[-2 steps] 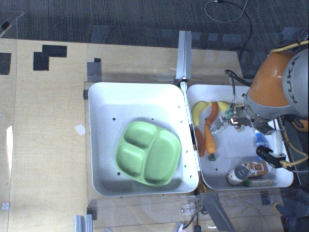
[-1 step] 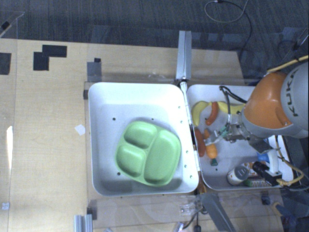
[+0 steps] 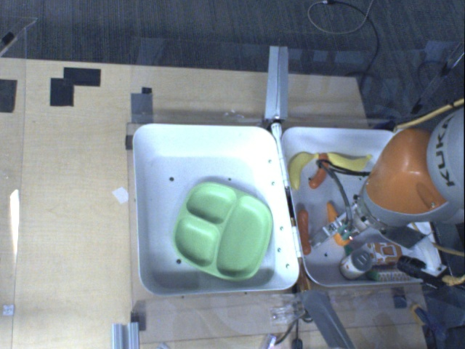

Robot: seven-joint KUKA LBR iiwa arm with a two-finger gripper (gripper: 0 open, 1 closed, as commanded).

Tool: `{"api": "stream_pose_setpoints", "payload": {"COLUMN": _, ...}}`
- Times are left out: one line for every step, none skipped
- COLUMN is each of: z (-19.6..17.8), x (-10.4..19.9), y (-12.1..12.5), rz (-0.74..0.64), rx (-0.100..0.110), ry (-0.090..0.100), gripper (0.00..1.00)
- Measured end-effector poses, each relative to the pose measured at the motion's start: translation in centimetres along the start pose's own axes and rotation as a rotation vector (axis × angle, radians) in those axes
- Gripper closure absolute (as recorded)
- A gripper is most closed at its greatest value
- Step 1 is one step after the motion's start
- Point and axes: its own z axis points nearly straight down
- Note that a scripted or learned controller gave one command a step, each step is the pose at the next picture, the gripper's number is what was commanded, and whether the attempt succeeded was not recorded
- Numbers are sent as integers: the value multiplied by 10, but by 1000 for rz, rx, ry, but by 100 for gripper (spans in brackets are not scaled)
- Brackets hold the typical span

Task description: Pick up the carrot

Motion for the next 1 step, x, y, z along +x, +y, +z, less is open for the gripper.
{"api": "stream_pose_setpoints", "payload": {"z": -115, "x": 4, "y": 60, "rz": -123, "rx": 10, "ry": 13, "gripper": 0}}
